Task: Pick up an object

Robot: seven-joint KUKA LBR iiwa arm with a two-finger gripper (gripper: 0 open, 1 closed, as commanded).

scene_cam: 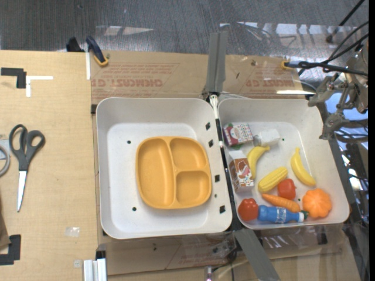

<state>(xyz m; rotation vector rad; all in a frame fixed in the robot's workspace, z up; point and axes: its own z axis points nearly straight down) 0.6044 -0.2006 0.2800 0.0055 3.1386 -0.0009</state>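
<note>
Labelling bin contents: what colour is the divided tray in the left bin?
Yellow-orange all over, no pattern. The tray shows best in the camera view.

Two white bins (111, 174). Yellow-orange divided tray (173, 172). Yellow bananas (302, 167), yellow corn (273, 179), orange pumpkin (317, 204), orange carrot (281, 202), red tomatoes (248, 209), blue bottle (279, 216). Red-and-white carton (237, 134), brown carton (241, 174). Black-handled scissors (24, 154) on pale wooden desk (47, 215).

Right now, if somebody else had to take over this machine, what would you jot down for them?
Claw: at the right bin's far right rim, above the toys, nothing visibly held.
Right bin: two bananas, corn cob, carrot, orange pumpkin, blue bottle, tomatoes, small cartons.
Left bin: yellow divided tray.
Done: nothing picked.
Left: grab one object.
</note>
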